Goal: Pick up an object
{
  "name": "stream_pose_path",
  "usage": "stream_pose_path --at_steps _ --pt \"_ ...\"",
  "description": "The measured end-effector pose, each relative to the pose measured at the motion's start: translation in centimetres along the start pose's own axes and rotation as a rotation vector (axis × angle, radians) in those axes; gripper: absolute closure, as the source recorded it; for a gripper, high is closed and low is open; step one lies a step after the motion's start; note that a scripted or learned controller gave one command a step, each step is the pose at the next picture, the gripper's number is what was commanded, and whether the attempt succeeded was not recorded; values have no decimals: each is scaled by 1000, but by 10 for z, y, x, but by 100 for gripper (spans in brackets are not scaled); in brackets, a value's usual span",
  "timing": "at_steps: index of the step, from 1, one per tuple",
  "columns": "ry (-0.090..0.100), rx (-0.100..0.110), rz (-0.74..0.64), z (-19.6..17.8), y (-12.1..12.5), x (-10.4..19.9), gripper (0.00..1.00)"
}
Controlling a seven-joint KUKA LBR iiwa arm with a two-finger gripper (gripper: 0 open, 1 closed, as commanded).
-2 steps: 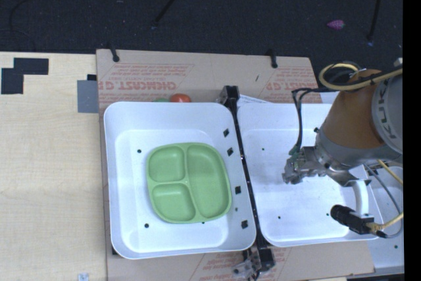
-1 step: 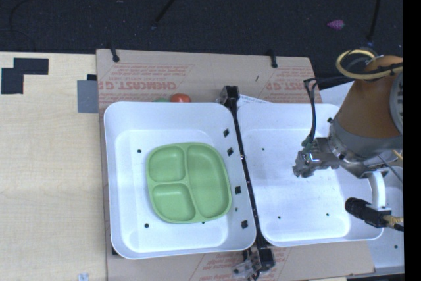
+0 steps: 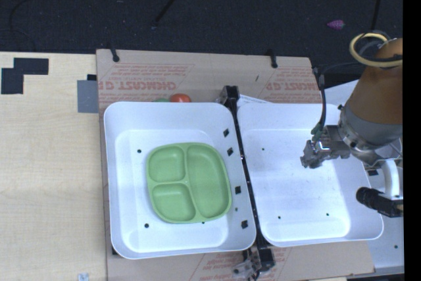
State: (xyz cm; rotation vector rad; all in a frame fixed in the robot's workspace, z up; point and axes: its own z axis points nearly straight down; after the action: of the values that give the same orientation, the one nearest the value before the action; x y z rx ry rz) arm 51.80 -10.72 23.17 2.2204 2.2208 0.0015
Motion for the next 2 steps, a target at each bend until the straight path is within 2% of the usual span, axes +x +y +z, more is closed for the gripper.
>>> stream_pose_path --at_steps 1,2 --pt "3 6 -3 12 -8 51 100" --pt "3 6 -5 2 -18 104 100"
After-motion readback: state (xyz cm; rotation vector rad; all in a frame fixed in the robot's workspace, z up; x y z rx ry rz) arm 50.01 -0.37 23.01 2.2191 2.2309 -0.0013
